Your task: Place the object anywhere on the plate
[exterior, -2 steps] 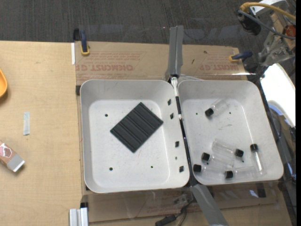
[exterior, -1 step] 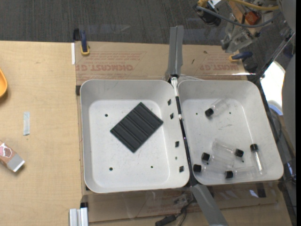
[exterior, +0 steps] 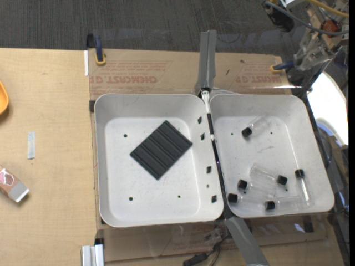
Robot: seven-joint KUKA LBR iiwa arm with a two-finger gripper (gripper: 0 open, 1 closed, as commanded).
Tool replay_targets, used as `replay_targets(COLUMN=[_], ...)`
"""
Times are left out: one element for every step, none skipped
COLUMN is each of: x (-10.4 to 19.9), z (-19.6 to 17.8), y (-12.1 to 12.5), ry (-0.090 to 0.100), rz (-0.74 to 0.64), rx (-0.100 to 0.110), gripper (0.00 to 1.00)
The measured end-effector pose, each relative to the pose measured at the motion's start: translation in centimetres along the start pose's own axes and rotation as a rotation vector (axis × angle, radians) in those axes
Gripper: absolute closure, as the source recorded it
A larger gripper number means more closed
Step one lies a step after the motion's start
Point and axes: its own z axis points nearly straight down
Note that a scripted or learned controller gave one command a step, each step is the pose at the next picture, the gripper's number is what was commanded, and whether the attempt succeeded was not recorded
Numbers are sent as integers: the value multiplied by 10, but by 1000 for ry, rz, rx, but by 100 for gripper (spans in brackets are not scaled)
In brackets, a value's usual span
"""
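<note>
A dark ribbed square plate [exterior: 161, 149] lies turned like a diamond in the middle of the left bin [exterior: 105, 165]. The right bin [exterior: 313, 143] holds several clear vials with black caps. One vial [exterior: 253, 127] lies toward the back. Another vial [exterior: 265, 177] lies near the centre, and a thin one [exterior: 303, 185] is by the right wall. Further caps sit along the front. My gripper [exterior: 312, 53] hangs at the far right, above and behind the right bin's back corner, well away from the vials and the plate.
A grey post [exterior: 207, 62] rises between the bins at the back. Blue clamps [exterior: 99, 53] [exterior: 283, 66] hold the cardboard backing. On the bench at left lie a small grey strip [exterior: 31, 146], a wrapped packet [exterior: 12, 185] and an orange item [exterior: 2, 98].
</note>
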Motion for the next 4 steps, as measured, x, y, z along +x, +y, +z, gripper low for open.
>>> replay_targets(x=[39,45,6,-9], z=[-1,-1,-1,-1], y=[-101,-207,-138,-257], ry=[2,2,1,3], rz=[-105,-194,-39,-41], rx=[-1,-2,-2,-3], gripper=[100,100,100,100])
